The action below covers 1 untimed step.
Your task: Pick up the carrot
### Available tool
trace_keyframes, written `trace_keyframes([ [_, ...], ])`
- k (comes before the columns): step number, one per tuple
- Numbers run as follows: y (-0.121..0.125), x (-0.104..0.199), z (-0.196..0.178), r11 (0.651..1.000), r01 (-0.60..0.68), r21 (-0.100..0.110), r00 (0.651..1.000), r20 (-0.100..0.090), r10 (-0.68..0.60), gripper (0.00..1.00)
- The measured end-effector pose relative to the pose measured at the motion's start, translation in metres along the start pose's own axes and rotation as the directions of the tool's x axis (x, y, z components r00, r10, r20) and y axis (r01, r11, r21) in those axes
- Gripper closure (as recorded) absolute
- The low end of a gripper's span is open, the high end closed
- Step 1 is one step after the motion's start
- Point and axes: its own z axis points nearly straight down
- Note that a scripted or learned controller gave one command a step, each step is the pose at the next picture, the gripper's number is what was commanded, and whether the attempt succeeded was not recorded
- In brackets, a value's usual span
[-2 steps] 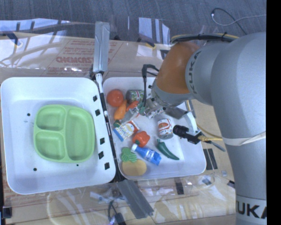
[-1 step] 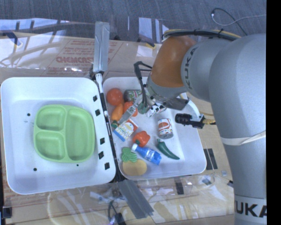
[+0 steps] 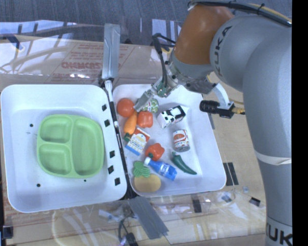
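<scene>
Brown cardboard covers the counter [image 3: 56,65], and two shallow white bins sit on it side by side. Inside the left bin [image 3: 20,188] lies a green divided plate [image 3: 70,145] with three compartments, and nothing rests on the plate.

Crowded into the right bin [image 3: 210,152] is a heap of toy food. The carrot [image 3: 129,124] lies near that bin's left wall, tilted, with a tomato [image 3: 125,107] just above it and an orange block [image 3: 145,119] touching its right side. Below the carrot sits a small juice carton [image 3: 136,140], then a red pepper [image 3: 155,151], a blue bottle [image 3: 161,169] and a yellow pear-like piece [image 3: 147,183] at the lower edge. A black-and-white cow-patterned box [image 3: 172,116] lies near the middle, a small can [image 3: 180,140] under it, and a green chilli [image 3: 183,164] lower right.

Reaching in from the right, the grey arm [image 3: 246,60] with its orange band brings the pincer [image 3: 143,103] low over the top of the pile, close to the tomato and a small green-and-white item [image 3: 153,105]. Whether the pincer is spread or pressed together, I cannot tell; the carrot lies in the bin, apart from it
</scene>
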Motion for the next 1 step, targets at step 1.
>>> trace_keyframes([
  [1, -0.0274, 0.0039, 0.0864, 1.000, -0.010, 0.000, 1.000, -0.005, 0.010, 0.00],
])
